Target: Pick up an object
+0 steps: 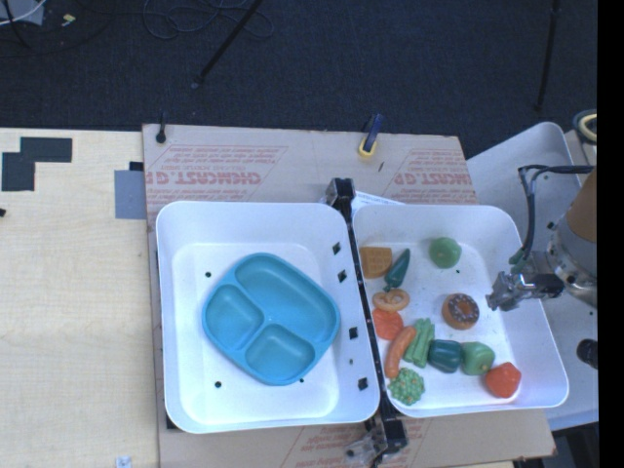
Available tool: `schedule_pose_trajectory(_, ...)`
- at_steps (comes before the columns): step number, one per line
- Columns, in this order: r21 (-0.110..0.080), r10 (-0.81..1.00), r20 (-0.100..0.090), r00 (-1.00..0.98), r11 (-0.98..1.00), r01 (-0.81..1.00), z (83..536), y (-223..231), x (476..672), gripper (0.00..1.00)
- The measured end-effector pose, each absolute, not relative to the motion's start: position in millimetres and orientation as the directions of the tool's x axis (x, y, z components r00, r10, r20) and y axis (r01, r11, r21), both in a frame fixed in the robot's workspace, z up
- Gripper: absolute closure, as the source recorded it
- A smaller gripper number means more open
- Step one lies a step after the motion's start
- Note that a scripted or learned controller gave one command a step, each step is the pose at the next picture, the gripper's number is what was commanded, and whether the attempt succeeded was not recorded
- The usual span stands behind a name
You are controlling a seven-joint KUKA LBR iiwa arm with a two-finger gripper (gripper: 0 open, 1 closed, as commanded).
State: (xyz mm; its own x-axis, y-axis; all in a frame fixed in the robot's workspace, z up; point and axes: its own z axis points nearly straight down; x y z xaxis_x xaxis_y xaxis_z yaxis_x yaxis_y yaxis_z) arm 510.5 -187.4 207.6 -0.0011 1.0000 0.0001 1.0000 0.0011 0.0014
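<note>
The right bin [531,261] holds several toy foods. Among them are a green ball [446,253], an orange block [375,260], a dark green pepper [397,269], a tomato slice [390,300], a chocolate donut [460,310], a carrot [395,351], a green bean bundle [420,342], a teal piece [444,355], a green pepper [477,358], a red fruit [502,380] and broccoli [407,386]. My gripper [512,291] hangs over the bin's right side, just right of the donut and above the bare floor. I see nothing held in it.
A blue three-part plate [270,317] lies in the left bin [185,261]. A black divider with clips [356,300] runs between the bins. Cardboard [253,169] lies under both. The arm's cables [531,213] rise at the right edge.
</note>
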Motion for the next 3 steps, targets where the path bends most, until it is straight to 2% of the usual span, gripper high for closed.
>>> schedule_pose_trajectory(1,0.0,1.0,0.0,-0.002,0.002,1.0,228.5,-188.2,510.9,1.0)
schedule_pose_trajectory(3,-0.005,1.0,0.004,-0.005,0.005,1.0,210.4,-74.6,498.3,1.0)
